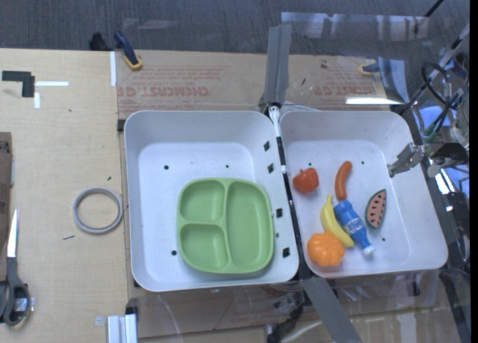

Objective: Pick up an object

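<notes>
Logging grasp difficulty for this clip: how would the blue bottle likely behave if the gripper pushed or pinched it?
The blue bottle lies on its side, so a sideways push would probably roll it. It leans against the banana, which may shift with it. Its rounded body looks smooth, so fingers might slip.

we see little of the robot itself, and what we see sits at the right edge of the view. its gripper [401,161] is a small pale grey metal piece with thin fingers that narrow to a point, dull and unpainted as far as we can tell. behind it we make out a boxy grey and white body with a small spot of green and yellow on it, too blurred for us to read. dark cables [442,84] loop above it in thin black curves, and a patch of blue shows among them. we cannot make out screws or lettering at this size.
</notes>
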You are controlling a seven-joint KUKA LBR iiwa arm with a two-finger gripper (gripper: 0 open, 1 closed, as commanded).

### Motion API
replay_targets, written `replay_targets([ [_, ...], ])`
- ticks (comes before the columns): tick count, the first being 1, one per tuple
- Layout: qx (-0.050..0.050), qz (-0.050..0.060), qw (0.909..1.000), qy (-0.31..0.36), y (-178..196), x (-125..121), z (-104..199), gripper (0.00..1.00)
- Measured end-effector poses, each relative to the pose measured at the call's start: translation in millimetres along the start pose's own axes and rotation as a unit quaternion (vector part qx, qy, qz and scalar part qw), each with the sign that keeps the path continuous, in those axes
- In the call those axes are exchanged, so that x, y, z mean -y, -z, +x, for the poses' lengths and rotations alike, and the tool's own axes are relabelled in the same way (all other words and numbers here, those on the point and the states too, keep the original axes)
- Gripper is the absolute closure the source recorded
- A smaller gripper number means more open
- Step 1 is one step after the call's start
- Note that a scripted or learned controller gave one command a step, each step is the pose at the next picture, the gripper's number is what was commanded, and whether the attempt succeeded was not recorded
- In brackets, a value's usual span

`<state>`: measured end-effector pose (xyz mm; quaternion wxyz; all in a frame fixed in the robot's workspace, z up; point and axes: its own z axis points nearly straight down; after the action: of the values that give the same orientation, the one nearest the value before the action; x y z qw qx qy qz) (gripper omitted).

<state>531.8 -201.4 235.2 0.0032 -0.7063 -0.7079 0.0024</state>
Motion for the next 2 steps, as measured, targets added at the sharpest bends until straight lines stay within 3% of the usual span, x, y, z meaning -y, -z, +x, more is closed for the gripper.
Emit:
replay_targets([
  [1,0.0,-0.001,1.0,0.0,-109,-29,24,0.0],
  [2,0.0,-0.003,1.0,-0.001,-146,10,68,0.0],
])
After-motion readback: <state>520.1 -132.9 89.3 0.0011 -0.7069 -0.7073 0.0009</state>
